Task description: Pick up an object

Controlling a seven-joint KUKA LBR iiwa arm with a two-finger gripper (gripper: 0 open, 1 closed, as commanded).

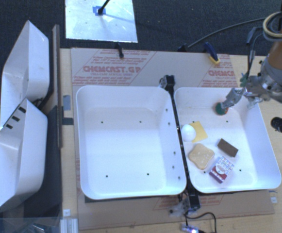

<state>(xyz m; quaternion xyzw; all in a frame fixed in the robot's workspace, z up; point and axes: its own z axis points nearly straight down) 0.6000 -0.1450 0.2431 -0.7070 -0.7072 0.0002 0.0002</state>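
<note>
Green ball [222, 108] partly hidden by fingers [232, 98].

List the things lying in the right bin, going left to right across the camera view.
White ball → tan bread-like piece → red-and-white packet → brown block. The yellow square and green-red object are left out, since they overlap others in the order.

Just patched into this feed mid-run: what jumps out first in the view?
The grey arm with its orange band reaches in at the upper right, its gripper right by a small green and red object at the far end of the right bin. Nearer the camera, that bin holds a cluster: a white ball on a yellow square, a tan toast-like piece, a brown block and a red and white packet.
</note>
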